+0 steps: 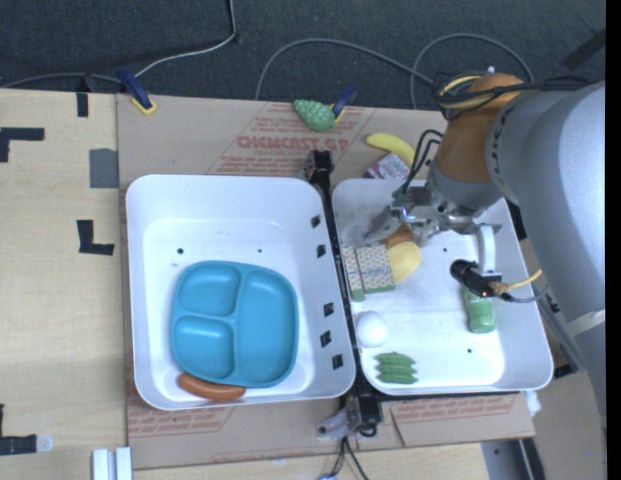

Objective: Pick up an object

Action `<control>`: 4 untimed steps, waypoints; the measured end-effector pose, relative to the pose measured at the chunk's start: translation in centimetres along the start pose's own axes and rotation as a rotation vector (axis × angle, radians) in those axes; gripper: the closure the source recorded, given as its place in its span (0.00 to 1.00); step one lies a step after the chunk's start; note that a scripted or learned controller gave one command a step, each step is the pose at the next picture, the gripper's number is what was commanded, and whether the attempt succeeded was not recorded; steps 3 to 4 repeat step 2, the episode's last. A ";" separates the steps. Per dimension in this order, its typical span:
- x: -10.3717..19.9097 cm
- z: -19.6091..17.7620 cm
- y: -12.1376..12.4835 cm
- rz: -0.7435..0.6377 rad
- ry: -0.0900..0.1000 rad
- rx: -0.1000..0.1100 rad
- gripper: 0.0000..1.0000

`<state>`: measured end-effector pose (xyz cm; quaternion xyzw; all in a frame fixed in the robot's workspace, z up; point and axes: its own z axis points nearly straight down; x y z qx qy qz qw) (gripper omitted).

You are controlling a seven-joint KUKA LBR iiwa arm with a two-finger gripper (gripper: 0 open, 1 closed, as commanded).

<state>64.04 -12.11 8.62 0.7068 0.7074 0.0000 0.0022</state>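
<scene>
In the right bin [510, 363], smooth white plastic: rounded yellow lemon-like piece [404, 259], patterned flat box [367, 269], white egg [371, 330], ribbed green pea pod [395, 367]. Arm slants in from right, gripper [405, 220] low just above the yellow piece; grip state unclear. Left bin [150, 268]: blue sectioned plate [233, 322], sausage [210, 388].

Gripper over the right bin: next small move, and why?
Probably a short drop straight down. The gripper hangs right at the yellow lemon-like piece, beside the checkered box, in the right bin; nothing is visibly held. Whether the jaws are open cannot be told.
</scene>
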 end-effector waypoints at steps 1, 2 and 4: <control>-0.1 0.0 0.9 -0.001 0.002 0.001 0.00; 0.0 -0.9 0.9 -0.002 0.002 0.001 1.00; 0.0 -0.9 0.9 -0.002 0.002 0.001 1.00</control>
